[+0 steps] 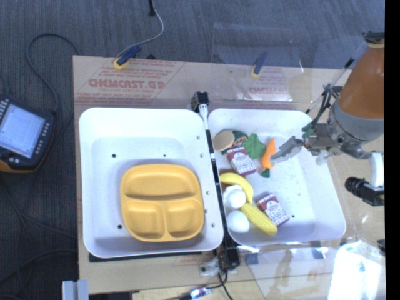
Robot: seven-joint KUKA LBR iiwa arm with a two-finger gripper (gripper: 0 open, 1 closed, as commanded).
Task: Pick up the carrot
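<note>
The gripper [282, 152] is seen low over the right bin [312, 220], reaching in from the right; whether its fingers are open or closed cannot be told, and nothing is seen held between them. Just left of its tip the single carrot [269, 153] is found, lying in the far part of that bin beside green leaves [254, 145]. Its long axis runs near to far, slightly tilted, with the narrow end pointed far. Counted around it are two red cartons [242, 160], two white eggs [235, 199], one banana [238, 182], one corn cob [258, 218] and one bun [224, 140]. One yellow divided plate [162, 202] is set in the left bin [103, 136]. Both bins are borne on a cardboard-covered bench [125, 80] over dark carpet [75, 11], where a handheld screen [22, 133] is lying at the left.
</note>
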